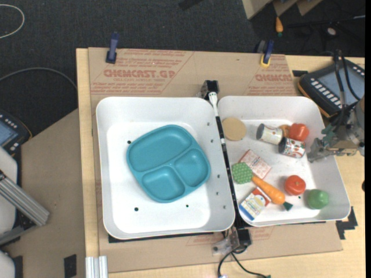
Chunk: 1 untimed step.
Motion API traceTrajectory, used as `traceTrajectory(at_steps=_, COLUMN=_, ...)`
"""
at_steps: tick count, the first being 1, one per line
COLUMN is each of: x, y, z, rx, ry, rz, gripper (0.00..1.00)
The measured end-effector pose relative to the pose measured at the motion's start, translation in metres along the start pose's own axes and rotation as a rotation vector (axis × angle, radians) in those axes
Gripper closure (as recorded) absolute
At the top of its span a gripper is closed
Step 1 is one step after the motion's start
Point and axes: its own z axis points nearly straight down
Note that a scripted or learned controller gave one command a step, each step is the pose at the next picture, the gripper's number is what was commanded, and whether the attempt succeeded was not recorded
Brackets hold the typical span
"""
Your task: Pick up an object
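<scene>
Sitting at right edge of frame, grey end effector [326,146] over right white plastic bin [333,181] rim; open or closed, cannot tell. Nearby: small white can with red label [291,148], round red tomato toy [295,185], green ball [317,198]. Blue three-part plate [167,163] in left bin [110,172].

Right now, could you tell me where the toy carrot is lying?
The carrot lies in the right bin, toward its front edge, between the green waffle disc and the red tomato.
</scene>
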Motion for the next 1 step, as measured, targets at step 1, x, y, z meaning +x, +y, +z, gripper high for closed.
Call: traceTrajectory(at_steps=1, x=-0.0002, y=0.0008, z=-0.0101, rx=-0.002, ry=-0.001, rz=-0.001, gripper=1.0)
